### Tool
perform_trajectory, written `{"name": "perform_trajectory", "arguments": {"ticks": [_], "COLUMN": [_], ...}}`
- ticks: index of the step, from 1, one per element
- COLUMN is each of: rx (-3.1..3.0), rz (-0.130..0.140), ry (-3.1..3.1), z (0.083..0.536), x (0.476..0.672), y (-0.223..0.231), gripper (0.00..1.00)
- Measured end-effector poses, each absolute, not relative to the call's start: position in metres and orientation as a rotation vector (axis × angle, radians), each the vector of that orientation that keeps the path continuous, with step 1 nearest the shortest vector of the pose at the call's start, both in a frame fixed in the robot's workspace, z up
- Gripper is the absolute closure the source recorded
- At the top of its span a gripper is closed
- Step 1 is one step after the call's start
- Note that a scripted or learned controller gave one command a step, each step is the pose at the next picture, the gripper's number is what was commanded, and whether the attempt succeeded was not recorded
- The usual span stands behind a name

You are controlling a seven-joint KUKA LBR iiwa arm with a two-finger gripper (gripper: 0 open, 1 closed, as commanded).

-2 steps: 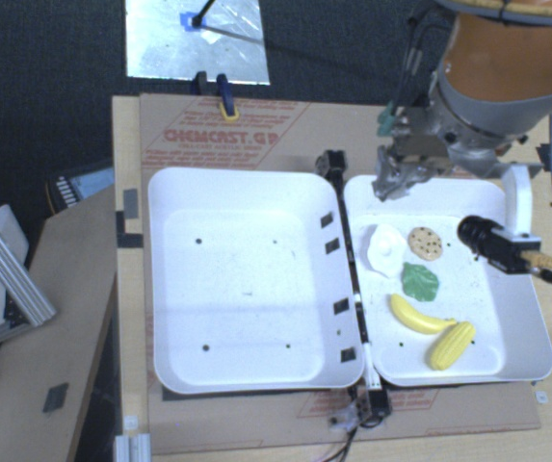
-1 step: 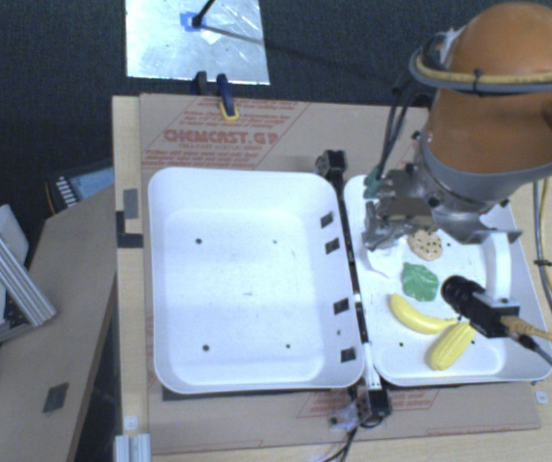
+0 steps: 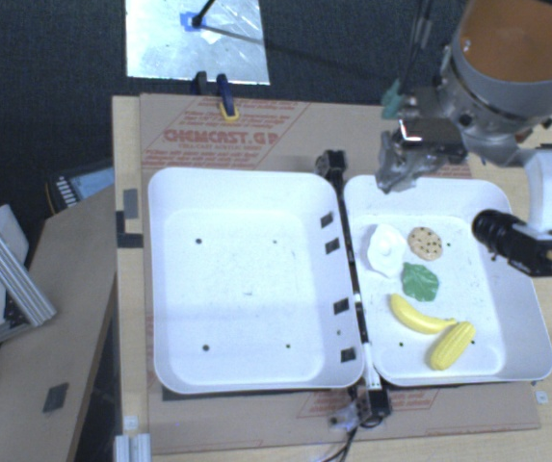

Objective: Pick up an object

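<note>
The gripper (image 3: 398, 174), its opening impossible to tell, hovers over the right bin's (image 3: 521, 349) far edge, needing descent toward 1 cookie (image 3: 427, 243).

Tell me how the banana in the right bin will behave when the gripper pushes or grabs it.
The banana looks smooth and glossy, so it may slip between fingers. Its curved shape suggests it would pivot or spin rather than slide straight. It lies close to the corn cob and green leaf, so a push probably nudges them.

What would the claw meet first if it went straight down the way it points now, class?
Probably the bare floor of the right bin near its far rim. The claw hangs above that edge, away from the cookie; depth is unclear.
</note>
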State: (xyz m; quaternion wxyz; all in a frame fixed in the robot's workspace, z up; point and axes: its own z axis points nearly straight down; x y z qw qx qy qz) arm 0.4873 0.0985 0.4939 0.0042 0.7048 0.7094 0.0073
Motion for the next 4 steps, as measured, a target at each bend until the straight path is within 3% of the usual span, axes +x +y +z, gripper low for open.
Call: {"name": "perform_trajectory", "arguments": {"ticks": [1, 2, 3, 4], "rx": [2.213, 2.225, 2.210, 2.225], "rz": [0.002, -0.009, 0.017, -0.005], "ry": [2.229, 2.221, 2.225, 2.220], "z": [0.467, 0.384, 0.471, 0.410], "x": [0.487, 0.486, 0.505, 0.486], "y": [0.121, 0.094, 0.134, 0.097], "gripper": [1.00, 1.00, 1.00, 1.00]}}
